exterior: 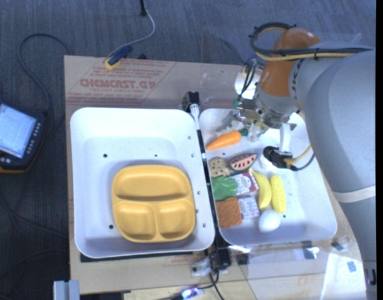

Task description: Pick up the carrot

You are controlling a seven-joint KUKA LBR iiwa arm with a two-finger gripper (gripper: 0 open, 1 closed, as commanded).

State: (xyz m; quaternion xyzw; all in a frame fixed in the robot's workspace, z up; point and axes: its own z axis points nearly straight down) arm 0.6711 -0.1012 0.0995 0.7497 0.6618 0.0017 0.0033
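The carrot [223,140], orange with a green stem end, lies on its side at the back of the right bin [316,211], close to the divider between the bins. My gripper [252,120] hangs just up and to the right of the carrot's green end, under the orange wrist band [286,56]. The wrist hides much of the gripper, and the carrot appears to rest on the bin floor rather than in the gripper.
The right bin also holds a watermelon slice [243,162], a cookie [217,165], a green leafy piece [223,187], a banana [263,189], a corn cob [278,193] and a white egg [270,220]. A yellow divided plate [154,202] sits in the left bin [91,136].
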